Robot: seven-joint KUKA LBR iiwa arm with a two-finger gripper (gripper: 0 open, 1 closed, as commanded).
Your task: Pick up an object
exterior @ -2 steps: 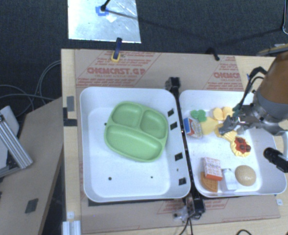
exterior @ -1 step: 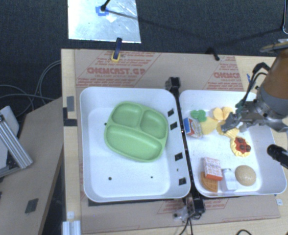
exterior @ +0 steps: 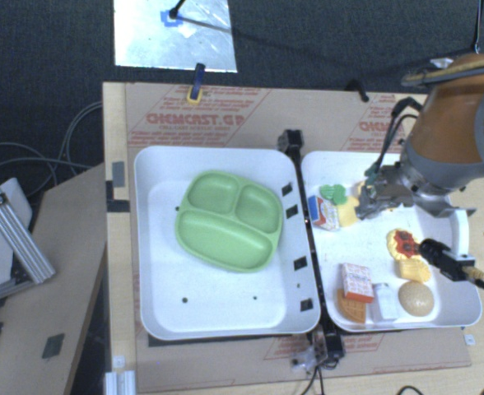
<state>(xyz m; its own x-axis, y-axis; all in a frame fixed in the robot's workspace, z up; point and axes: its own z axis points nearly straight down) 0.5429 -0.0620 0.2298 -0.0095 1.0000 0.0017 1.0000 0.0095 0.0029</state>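
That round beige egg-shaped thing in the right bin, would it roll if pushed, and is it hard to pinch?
The round beige egg-shaped thing looks smooth and domed, so it would probably roll when nudged. The small white block beside it and the white bin's wall might stop it soon. Its curved sides could slip from a pinch.

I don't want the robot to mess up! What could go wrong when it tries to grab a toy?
The gripper is over the right bin, close to the green toy, the white and red packet and the yellow piece. These lie crowded together, so it might knock one aside or catch the wrong one. They also sit near the wall between the bins, so a push could jam one against it.
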